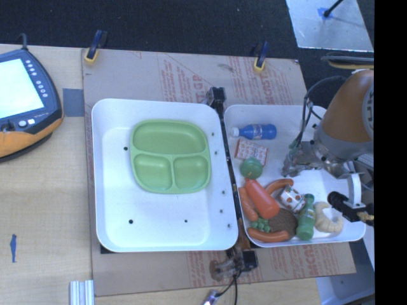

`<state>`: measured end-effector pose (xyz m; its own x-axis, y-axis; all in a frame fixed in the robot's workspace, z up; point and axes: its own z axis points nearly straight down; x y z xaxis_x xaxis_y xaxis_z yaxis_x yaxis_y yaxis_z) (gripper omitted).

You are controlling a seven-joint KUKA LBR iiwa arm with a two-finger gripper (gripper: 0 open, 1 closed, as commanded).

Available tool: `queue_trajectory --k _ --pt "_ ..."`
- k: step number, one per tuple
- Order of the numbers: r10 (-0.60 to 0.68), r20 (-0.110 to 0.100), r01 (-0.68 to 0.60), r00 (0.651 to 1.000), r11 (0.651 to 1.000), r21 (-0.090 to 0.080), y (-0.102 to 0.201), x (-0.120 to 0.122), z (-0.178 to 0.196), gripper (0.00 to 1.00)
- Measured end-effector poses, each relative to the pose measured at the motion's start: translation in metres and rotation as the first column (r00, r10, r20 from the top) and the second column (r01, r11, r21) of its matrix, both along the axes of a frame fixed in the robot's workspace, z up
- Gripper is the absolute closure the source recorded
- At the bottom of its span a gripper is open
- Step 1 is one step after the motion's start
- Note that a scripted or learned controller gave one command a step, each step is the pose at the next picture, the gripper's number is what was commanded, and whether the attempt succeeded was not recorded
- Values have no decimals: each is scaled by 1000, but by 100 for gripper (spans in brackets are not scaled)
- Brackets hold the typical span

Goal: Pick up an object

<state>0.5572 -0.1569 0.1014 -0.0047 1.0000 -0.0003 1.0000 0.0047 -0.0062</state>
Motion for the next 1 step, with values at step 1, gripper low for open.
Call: queue_trajectory --k 1 --pt "1 0 -1 1000 1000 0 0 0 0 0"
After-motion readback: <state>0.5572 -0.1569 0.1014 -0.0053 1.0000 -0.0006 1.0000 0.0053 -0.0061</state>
